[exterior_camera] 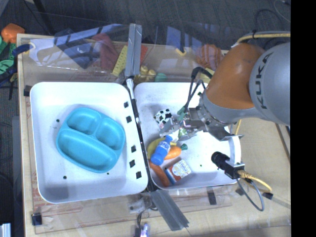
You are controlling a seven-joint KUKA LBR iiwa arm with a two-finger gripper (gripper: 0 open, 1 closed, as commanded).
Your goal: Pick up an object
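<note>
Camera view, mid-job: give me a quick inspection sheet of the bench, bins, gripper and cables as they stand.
Surface: two shallow white bins; left bin, right bin.
Job's things: in the right bin, a blue plastic bottle, an orange carrot-shaped toy, a black-and-white spotted ball and a small white printed packet.
Clutter: light-blue divided plastic tray in the left bin.
Gripper: gripper over the right bin, near the bottle; grasp unclear.
Cables: yellow cable at the right bin's corner.
Surroundings: toys behind the clear back panel.

arm (pixel 256 83) hid right bin's (pixel 148 95) 3 o'clock side | gripper (pixel 178 125) fingers' gap too small to judge | orange toy (pixel 12 32) cut off at 9 o'clock edge
</note>
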